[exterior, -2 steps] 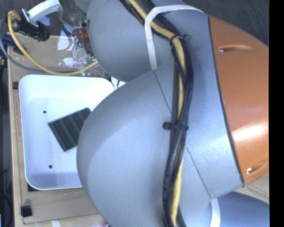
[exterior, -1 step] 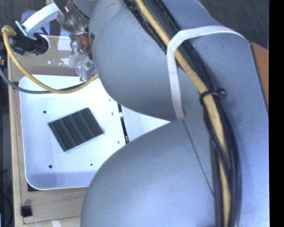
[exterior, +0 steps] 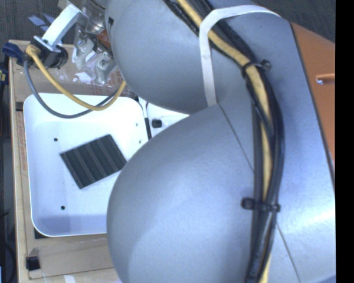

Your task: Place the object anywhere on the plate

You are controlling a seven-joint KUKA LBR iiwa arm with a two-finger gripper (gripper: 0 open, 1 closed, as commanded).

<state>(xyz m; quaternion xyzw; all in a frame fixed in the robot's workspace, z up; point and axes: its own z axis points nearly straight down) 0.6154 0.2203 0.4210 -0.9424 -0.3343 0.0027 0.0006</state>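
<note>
A dark ribbed rectangular plate lies flat and askew in the middle of the left white bin. My gripper hangs at the top left, over the far rim of that bin, a good way beyond the plate. Its metal parts are tangled with glare and pale, shiny clutter, so what lies beneath it is unclear. The grey arm hides most of the bench, including nearly all of the right bin.
A yellow cable loops from the wrist down over the left bin's far wall. A sliver of the right bin with a small black piece shows beside the arm. Wooden bench edge runs down the left.
</note>
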